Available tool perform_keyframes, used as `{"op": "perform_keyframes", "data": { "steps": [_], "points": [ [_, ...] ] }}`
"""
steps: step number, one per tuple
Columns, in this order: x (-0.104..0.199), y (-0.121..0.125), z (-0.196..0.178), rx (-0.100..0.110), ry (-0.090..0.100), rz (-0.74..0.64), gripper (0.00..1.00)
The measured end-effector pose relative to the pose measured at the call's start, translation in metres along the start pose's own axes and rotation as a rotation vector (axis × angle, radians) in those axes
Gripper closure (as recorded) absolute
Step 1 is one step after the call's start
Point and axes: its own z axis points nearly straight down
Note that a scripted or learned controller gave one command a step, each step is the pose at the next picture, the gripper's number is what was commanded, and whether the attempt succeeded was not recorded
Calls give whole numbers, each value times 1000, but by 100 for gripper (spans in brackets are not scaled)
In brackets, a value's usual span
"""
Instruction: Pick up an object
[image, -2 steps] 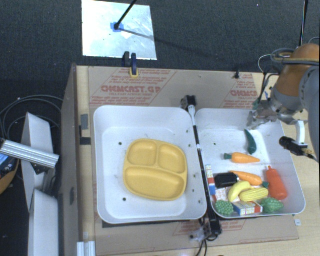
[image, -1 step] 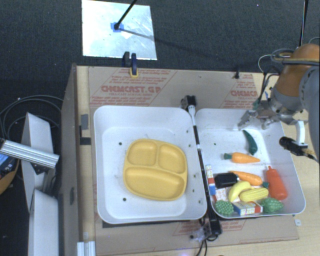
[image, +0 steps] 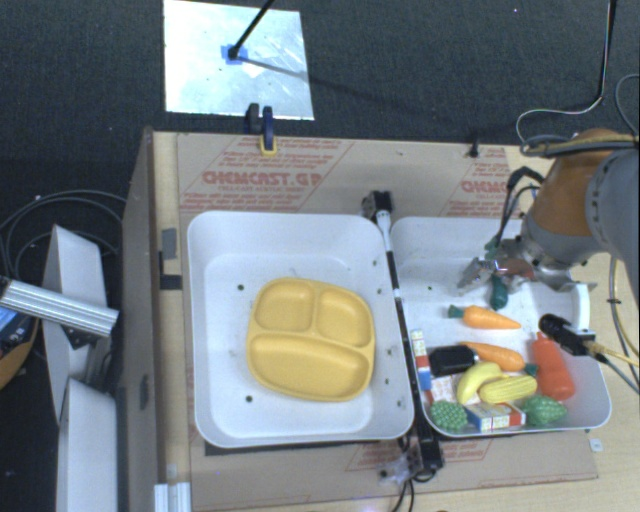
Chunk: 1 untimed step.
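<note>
A cardboard-covered counter (image: 300, 165) is seen from above on dark carpet, bearing 2 shallow white bins side by side. The pincer (image: 497, 278) is placed low over the upper part of the right bin (image: 430, 240), reached in from the right on the grey arm with its orange band (image: 560, 195). Its metal fingers (image: 474, 273) appear spread, and a small dark green piece (image: 499, 293) is seen at the tips; whether that piece is actually clamped cannot be told, so no hold is claimed.

The nearest loose thing is judged to be the upper carrot (image: 483, 318), lying just below the pincer toward the near rim, its long axis running left to right with the green end to the left. A straight drop would be needed, with the fingers turned across that axis.

Further toward the near rim, a second carrot (image: 496, 354), a black block (image: 452, 358), a banana (image: 474, 381), a corn cob (image: 508, 389) and a red bottle (image: 551, 367) are crowded together, touching or nearly so.

In the left bin (image: 225, 250), well apart from the pincer, a yellow divided tray (image: 311, 338) is set.
</note>
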Motion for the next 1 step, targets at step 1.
{"op": "perform_keyframes", "data": {
  "steps": [1],
  "points": [
    [-13,-97,-11,0,-1,1,0]
  ]
}}
